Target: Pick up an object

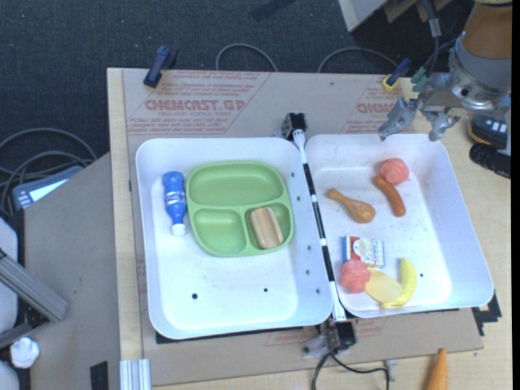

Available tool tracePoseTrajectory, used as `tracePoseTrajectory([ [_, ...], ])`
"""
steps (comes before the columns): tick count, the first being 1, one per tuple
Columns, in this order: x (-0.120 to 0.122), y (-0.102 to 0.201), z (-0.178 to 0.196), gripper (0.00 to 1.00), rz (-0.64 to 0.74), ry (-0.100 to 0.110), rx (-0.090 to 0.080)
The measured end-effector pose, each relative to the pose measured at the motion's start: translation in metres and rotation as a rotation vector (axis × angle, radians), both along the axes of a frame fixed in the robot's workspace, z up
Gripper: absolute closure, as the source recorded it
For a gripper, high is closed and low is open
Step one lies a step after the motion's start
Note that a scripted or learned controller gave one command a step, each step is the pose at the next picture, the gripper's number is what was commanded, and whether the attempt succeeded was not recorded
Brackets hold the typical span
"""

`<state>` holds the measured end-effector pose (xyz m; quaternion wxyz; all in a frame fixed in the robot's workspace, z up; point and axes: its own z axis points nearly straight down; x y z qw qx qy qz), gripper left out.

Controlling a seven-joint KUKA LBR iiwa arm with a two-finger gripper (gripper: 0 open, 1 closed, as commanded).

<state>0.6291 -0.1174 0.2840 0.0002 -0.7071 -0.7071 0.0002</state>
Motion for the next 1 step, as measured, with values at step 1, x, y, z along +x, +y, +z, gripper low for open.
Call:
tracePoseTrajectory([
  [1, 0.0046, -0.0491, -0.0924, 0.0, 0.0, 0.001, -0.001],
])
